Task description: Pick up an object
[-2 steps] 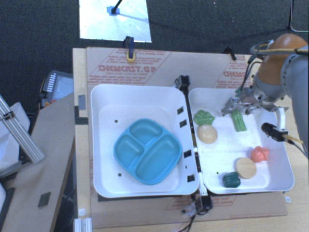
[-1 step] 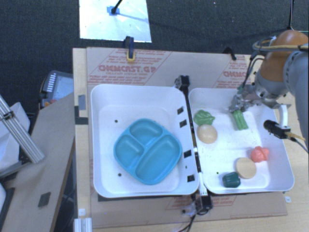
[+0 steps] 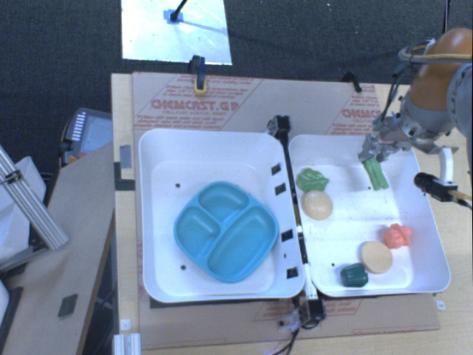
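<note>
1. Grey metal makes up the tool [image 3: 375,154], which hangs over the far part of the right bin [image 3: 432,231]; its tips sit at the top end of a green stick-shaped object [image 3: 376,174]. Whether the tool is spread or closed, or has hold of that stick, cannot be told from this angle.
2. The green stick lies tilted on the right bin's floor, near the far wall.
3. Toward the divider from the stick lies a green leafy toy [image 3: 312,178], and just nearer the camera, touching or nearly touching it, a cream egg-shaped piece [image 3: 318,205].
4. On the near side of the stick, well apart from it, sit a coral-pink lumpy piece [image 3: 397,236], a tan round disc [image 3: 376,257] and a dark green chunk [image 3: 354,275]; the disc and the chunk are just beside each other.
5. A black fitting [image 3: 436,187] juts over the bin rim to the right of the stick.
6. The left bin [image 3: 159,198] holds a blue divided plate [image 3: 225,231] with three compartments.
7. Both bins rest on a sheet of printed cardboard [image 3: 244,98] laid across the bench [image 3: 122,124], with a yellow-and-black clamp [image 3: 199,76] at the far edge.
8. Beyond lies dark carpet [image 3: 310,21] with a shiny square sheet [image 3: 176,19] on it.
</note>
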{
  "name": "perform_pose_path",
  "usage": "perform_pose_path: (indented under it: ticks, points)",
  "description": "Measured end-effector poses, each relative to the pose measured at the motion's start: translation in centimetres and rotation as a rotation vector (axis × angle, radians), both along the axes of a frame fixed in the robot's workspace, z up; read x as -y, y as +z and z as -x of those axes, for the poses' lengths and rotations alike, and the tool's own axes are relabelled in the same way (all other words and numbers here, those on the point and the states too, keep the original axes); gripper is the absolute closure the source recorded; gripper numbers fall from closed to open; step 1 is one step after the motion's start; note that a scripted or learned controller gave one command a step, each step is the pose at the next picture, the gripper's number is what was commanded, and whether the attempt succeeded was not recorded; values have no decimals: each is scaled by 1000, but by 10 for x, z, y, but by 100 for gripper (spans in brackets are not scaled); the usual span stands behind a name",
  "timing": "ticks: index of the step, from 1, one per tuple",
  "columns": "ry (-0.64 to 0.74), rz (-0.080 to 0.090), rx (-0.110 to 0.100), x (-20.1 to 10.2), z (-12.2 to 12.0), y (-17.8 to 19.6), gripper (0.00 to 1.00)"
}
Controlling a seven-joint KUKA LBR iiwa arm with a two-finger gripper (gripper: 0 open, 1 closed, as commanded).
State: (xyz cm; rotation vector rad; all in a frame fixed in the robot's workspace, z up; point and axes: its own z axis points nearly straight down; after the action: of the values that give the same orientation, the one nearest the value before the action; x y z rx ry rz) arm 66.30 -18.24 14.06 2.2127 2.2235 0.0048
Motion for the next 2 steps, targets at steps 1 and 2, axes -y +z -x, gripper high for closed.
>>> perform_pose_path:
  ticks: [1,2]
  points:
    - [1,0,1,-11,-3,56,100]
    - [0,0,0,-11,2,117,100]
